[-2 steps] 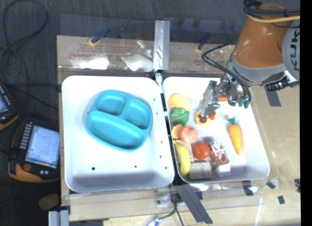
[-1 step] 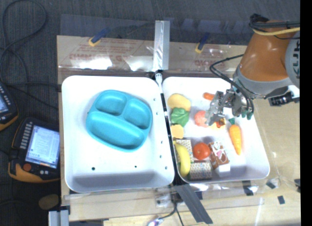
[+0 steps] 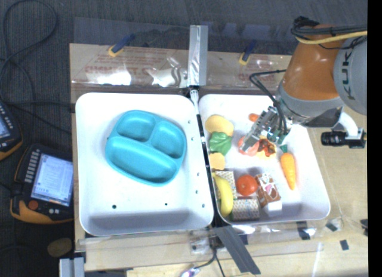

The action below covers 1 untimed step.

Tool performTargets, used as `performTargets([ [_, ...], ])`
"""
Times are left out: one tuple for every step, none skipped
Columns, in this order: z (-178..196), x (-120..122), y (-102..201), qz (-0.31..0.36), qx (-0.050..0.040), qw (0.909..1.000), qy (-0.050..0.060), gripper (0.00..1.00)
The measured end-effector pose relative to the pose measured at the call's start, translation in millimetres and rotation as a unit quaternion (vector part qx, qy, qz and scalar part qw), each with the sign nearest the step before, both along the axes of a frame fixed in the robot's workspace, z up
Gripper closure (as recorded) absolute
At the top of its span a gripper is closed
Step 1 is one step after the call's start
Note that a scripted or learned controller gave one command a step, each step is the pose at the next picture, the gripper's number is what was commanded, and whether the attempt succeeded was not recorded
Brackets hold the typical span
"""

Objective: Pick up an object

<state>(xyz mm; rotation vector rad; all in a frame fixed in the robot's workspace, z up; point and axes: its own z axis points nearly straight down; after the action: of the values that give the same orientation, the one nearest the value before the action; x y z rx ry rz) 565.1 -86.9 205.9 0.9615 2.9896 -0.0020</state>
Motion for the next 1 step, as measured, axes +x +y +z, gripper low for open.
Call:
performTargets([
  [-26.2,-70.1,-101.1,0.068,-0.0002,0.9977,0.0,1.0],
])
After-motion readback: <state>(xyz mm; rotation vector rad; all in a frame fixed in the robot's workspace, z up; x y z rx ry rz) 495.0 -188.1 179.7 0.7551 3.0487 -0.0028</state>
